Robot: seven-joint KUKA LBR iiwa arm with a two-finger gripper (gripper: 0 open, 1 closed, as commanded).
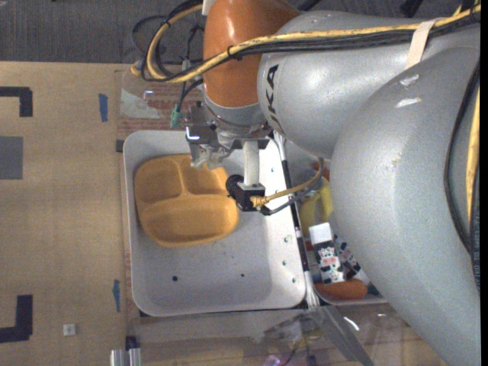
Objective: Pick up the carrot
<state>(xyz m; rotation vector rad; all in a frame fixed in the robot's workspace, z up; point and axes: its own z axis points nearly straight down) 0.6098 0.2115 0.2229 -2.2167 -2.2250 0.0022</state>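
Observation:
An orange, rounded object (345,289) that may be the carrot lies at the near end of the right bin (314,296), partly hidden under the arm. My gripper (204,155) hangs over the left bin (229,280), at the far right edge of a yellow divided plate (183,200). It is well apart from the orange object. Its tips are blurred against the plate and the wrist hardware, and nothing is visibly held.
The grey arm covers most of the right bin. Beside the orange object sit a white carton with black spots (328,259) and a yellow item (325,202). A black cable connector (242,193) dangles over the plate's right rim.

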